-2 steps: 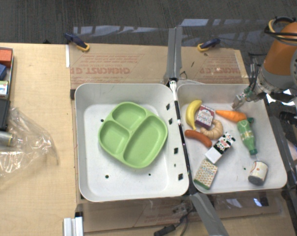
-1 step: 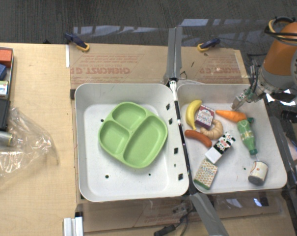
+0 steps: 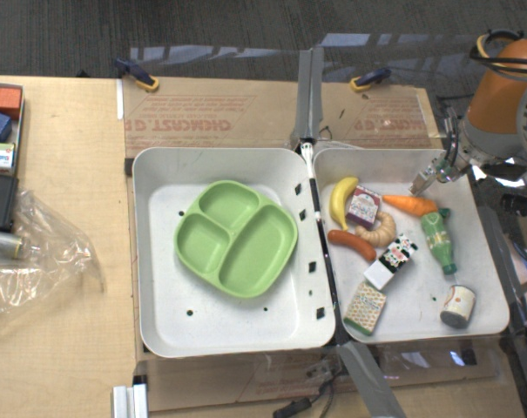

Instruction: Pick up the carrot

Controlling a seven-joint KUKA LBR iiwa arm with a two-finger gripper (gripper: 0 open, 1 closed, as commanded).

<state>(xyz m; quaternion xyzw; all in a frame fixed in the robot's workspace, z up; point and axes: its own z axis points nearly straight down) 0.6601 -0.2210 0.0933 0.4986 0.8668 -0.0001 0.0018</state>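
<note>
The carrot (image 3: 409,205) is orange and lies in the right bin (image 3: 494,268), near its back, pointing left to right. My gripper (image 3: 427,181) hangs just above and behind the carrot's right end, at the bin's far right corner. Its metal fingers (image 3: 420,184) point down and left toward the carrot, and nothing shows between them. The grey arm with its orange band (image 3: 500,90) comes in from the upper right.
Around the carrot in the right bin lie a banana (image 3: 340,198), a small purple box (image 3: 363,207), a sausage (image 3: 352,244), a green bottle (image 3: 438,240), a black-and-white carton (image 3: 392,260), a patterned packet (image 3: 365,308) and a white cup (image 3: 457,306). A green divided plate (image 3: 236,238) sits in the left bin.
</note>
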